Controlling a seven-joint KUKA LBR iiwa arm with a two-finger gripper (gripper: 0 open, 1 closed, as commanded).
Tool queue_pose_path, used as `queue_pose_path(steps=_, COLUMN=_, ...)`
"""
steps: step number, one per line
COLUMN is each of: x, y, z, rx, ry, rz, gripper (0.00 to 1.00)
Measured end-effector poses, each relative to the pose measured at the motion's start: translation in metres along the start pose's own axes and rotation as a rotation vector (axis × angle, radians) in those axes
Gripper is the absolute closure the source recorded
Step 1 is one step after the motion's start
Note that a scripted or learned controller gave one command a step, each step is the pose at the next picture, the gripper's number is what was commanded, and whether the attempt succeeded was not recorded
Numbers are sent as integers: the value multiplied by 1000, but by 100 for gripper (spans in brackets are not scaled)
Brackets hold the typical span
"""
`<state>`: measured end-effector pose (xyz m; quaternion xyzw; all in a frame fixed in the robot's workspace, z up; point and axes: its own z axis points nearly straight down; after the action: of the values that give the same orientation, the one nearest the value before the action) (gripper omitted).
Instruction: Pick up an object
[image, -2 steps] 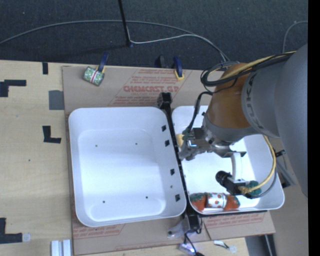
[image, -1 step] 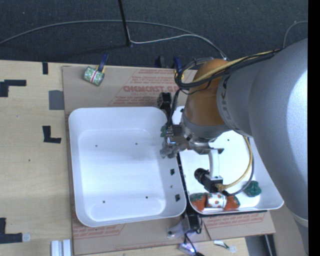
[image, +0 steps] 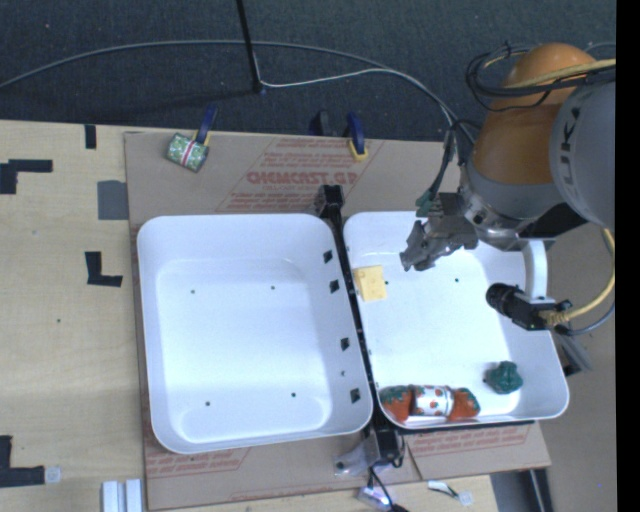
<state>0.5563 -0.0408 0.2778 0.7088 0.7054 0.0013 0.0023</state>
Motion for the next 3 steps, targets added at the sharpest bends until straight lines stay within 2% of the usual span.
queue_pose_path(steps=1, x=54, y=42, z=27, rx=8, ry=2, rz=-9, gripper=100)
queue_pose_path(steps=2, x=-28, y=54, z=60, rx=9, ry=-1, rz=1, gripper=100)
queue_pose_path(steps=3, x=34, y=6, z=62, rx=6, ry=3, rz=-9, gripper=100)
